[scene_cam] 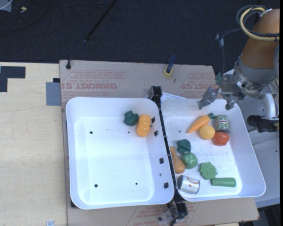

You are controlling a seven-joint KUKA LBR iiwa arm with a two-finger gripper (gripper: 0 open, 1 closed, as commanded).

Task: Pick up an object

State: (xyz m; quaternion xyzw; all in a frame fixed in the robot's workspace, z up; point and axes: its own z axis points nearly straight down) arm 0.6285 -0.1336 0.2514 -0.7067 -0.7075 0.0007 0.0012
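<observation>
Near to far. Right bin [254,173], near edge: silver can [189,184] lying on its side at the near-left corner, green cucumber [223,182] toward the near-right corner, bumpy green piece [207,169] just behind and between them. Next back, by the left wall: round green fruit [189,160], touching an orange-tan piece [177,161] that lies along the wall; dark green leafy piece [183,146] just behind the green fruit. Mid to far right of that bin: red tomato [220,139], yellow-orange ball [207,132] touching it on the left, small labelled can [221,123] upright just behind the tomato, carrot [198,124] tilted, tip pointing near-left, beside the ball.

Left bin [80,173]: two items near the far-right corner, orange-yellow pepper [143,125] and a dark green piece [130,118] touching it on the left.

Gripper [219,99] hangs over the far edge of the right bin, above and behind the carrot and the labelled can, apart from both. Fingers spread apart, released, nothing between them. Grey arm with orange band [264,36] rises behind it at the bench's right edge.

Far edge of the cardboard sheet [113,81] under the bins: blue and yellow clamp [169,65].
</observation>
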